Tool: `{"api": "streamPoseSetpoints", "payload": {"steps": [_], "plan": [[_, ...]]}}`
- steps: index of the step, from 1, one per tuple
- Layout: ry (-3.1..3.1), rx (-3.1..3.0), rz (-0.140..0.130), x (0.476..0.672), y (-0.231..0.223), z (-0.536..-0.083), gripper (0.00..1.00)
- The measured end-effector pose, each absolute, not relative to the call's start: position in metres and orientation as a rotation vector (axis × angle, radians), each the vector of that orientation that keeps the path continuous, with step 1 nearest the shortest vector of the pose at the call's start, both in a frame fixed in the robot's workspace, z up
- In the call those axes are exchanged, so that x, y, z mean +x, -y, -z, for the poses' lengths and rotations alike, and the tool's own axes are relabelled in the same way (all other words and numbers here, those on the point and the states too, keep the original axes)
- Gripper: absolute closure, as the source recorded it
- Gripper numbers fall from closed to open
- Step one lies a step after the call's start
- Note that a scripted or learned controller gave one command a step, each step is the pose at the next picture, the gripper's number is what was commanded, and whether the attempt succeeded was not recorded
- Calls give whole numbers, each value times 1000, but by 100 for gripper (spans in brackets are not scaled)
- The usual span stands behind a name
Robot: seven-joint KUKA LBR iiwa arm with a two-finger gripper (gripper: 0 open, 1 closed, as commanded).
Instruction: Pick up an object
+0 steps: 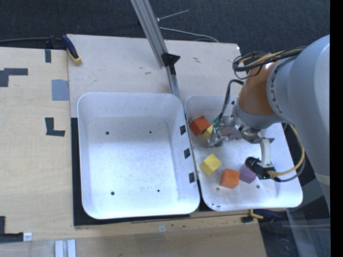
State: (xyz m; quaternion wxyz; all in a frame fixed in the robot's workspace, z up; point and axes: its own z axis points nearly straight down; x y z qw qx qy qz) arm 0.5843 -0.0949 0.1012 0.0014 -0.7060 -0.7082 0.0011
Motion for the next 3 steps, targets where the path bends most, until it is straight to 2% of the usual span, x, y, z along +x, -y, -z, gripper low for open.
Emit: {"api": "streamPoseSetpoints", "payload": {"steps": [1,2,3], "plan": [[2222,-2216,-4,584,95,-101,0],[2226,-2219,1,643,96,-92,0],[2216,-2212,-20,638,98,-99,100]]}}
